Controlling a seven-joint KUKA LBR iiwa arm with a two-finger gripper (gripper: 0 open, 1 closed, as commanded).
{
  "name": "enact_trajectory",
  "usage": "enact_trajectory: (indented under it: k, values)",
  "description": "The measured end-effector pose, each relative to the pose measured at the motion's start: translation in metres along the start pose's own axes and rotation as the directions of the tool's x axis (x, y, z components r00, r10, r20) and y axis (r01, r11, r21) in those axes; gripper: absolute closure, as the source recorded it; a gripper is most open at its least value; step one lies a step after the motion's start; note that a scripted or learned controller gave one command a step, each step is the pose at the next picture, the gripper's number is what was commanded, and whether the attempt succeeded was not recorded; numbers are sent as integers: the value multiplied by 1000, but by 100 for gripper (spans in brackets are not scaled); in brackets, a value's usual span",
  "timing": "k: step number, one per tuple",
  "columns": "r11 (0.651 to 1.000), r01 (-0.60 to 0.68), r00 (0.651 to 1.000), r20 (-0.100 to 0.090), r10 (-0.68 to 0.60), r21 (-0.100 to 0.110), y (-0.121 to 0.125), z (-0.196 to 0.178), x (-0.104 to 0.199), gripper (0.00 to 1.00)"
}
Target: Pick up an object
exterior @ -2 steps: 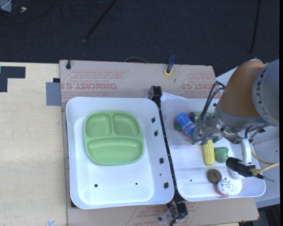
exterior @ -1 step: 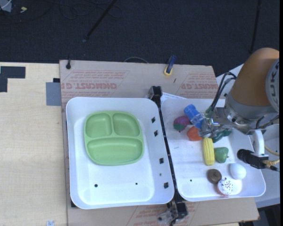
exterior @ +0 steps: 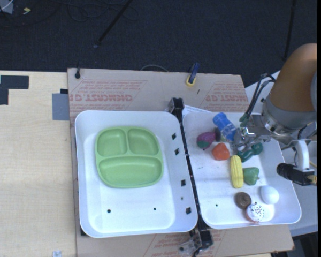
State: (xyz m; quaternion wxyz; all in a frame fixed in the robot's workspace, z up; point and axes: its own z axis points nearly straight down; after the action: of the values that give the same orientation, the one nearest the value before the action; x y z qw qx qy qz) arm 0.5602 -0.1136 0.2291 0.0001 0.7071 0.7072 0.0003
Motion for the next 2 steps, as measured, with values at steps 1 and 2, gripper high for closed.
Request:
enact_trajectory:
  k: [1,2]
  values:
    - [1000,2,1000,-2,-2,5,8,12,50,100]
    - [1000,3,1000,-1,-3,2,22,1,97,100]
